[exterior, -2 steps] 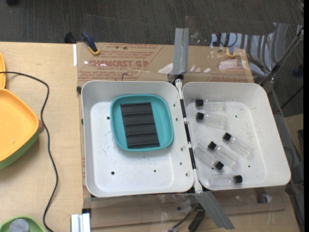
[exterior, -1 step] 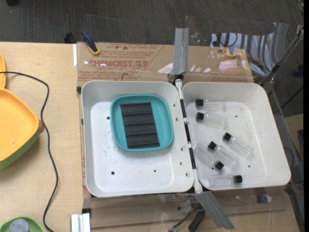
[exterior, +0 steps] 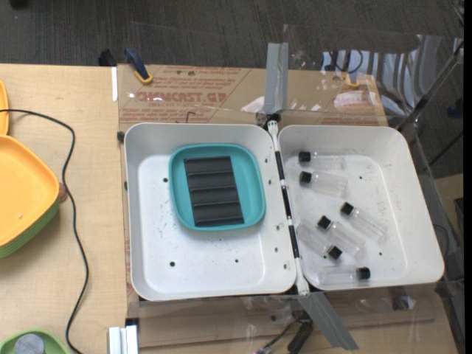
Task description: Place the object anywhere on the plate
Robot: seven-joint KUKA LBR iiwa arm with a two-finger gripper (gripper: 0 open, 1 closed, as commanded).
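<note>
A wooden bench [exterior: 59, 286] occupies the left part of the frame, with dark carpet along the top. Two shallow white bins stand side by side at centre, resting on brown cardboard [exterior: 192, 94].

Left bin [exterior: 147, 264]: contains a teal plate [exterior: 217, 186], rounded-square in outline, positioned in the upper middle of the bin. A dark ribbed insert [exterior: 214, 190] lies on the plate's centre.

Right bin [exterior: 413, 198]: contains six clear vials with black caps, all lying on their sides. Two vials [exterior: 318, 158] lie at the upper left of this bin, one below the other. One vial [exterior: 363, 220] lies at centre right. Two more [exterior: 333, 231] lie at centre, close together. The last vial [exterior: 343, 275] lies near the lower edge. All are well apart from the plate, separated from it by the two bin walls.

Orange dishes [exterior: 22, 190] sit at the left frame edge, with a black cable [exterior: 74, 220] running beside them.
</note>
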